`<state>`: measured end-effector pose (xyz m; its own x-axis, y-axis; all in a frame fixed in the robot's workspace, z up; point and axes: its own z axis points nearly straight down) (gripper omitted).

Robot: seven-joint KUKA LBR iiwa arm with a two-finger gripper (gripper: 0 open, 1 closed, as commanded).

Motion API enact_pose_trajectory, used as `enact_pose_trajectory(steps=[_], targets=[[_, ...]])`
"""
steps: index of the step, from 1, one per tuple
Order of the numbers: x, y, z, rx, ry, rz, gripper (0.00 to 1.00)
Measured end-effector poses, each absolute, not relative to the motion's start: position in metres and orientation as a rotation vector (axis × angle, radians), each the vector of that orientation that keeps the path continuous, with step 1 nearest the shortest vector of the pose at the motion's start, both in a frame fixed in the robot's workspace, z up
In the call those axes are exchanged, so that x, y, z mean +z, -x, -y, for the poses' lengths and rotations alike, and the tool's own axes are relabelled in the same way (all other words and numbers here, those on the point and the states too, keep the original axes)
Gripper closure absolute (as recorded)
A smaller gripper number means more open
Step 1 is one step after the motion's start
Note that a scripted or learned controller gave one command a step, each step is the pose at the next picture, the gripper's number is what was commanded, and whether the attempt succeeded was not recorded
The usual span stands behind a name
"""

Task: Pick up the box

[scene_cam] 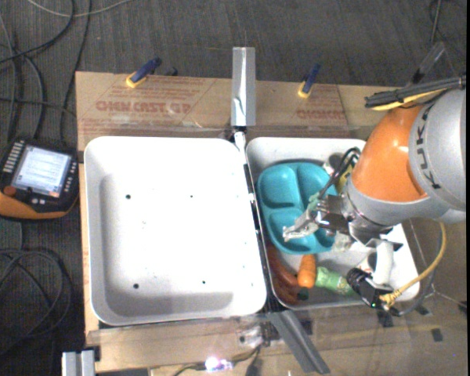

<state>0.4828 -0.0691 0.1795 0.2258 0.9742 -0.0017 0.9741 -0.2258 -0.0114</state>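
in the camera view the grey arm with its orange band (388,159) covers much of the right shallow white bin (254,159). its metal two-finger gripper (307,224) hangs over the teal moulded plastic box (286,194); how it is set, i cannot tell. in that bin, the box lies at the left, an orange carrot-like piece (305,270) and a green item (333,279) below it. the left white bin (172,225) sits beside.

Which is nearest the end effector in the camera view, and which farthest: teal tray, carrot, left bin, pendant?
From the end effector, over the right bin:
1. Teal tray, right under it.
2. Carrot, below it near the bin's front edge.
3. Left bin, across the divider to the left.
4. Pendant, on the floor at far left.
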Motion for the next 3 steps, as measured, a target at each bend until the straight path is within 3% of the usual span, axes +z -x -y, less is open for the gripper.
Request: enact_pose_trajectory(steps=[1, 2, 3], targets=[[0.247, -0.484, 0.131, 0.014, 2.514, 1.878, 0.0], [0.416, -0.486, 0.176, 0.013, 2.644, 1.696, 0.0], [0.256, -0.489, 0.205, 0.012, 2.574, 1.788, 0.0]])
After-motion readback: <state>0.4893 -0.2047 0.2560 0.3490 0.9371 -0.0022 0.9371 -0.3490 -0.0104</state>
